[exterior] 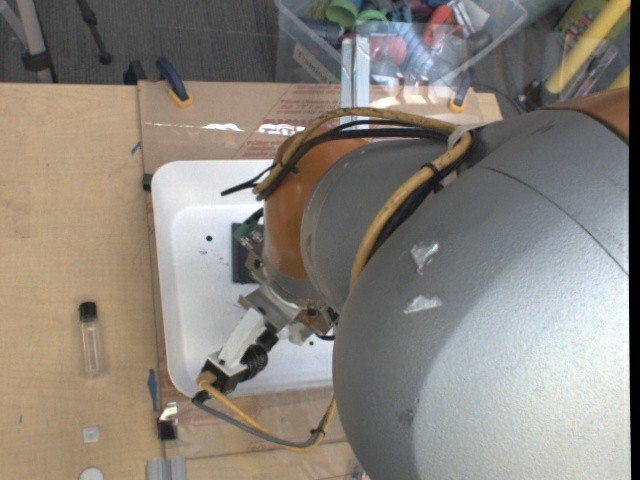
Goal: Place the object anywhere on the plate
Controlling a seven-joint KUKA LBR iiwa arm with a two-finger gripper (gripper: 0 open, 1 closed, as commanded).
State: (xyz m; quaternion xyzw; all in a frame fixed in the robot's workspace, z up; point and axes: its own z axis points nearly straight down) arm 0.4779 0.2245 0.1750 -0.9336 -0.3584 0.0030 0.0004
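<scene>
One glossy white bin [190,268], rounded corners

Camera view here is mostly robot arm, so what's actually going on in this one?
The grey arm with its orange band leans in from the right, low over a white bin, blocking most of it. Its wrist hardware hangs over the bin's near-left part, and whether anything is held cannot be told. No plate or object to place can be made out. A small clear vial lies on the wooden bench left of the bin, and a clear box of mixed items sits behind.
</scene>
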